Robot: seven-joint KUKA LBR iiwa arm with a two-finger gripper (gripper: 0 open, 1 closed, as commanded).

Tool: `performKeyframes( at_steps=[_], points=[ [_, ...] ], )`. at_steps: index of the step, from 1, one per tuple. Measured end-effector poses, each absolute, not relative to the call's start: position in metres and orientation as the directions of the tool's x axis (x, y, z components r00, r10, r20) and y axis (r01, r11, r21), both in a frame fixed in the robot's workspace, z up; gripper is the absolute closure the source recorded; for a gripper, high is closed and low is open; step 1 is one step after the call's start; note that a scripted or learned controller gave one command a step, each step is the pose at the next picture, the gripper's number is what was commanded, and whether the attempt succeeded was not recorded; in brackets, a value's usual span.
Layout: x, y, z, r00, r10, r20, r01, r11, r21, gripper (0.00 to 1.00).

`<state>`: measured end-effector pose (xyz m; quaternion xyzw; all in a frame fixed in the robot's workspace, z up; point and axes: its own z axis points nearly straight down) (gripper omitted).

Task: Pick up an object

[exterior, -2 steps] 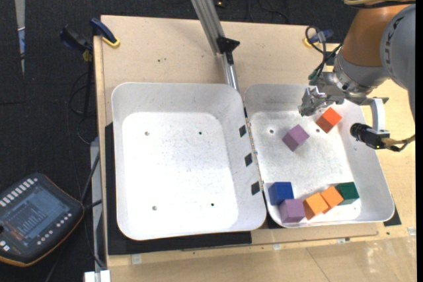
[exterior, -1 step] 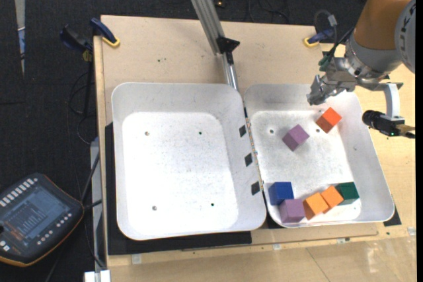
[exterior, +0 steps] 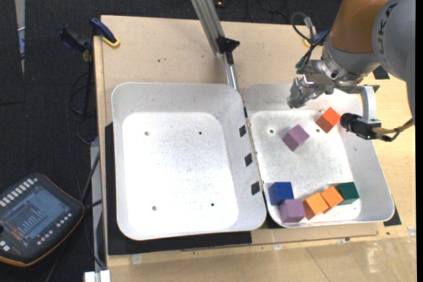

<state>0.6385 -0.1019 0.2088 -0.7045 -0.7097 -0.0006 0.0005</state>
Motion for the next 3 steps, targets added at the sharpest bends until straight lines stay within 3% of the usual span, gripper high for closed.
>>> performKeyframes(
  at_steps=[3],
  points=[
    [0.617, 0.056, 0.214, -0.008, 1.0, 0.002, 1.0, 0.008, -0.001, 1.0]
  ],
)
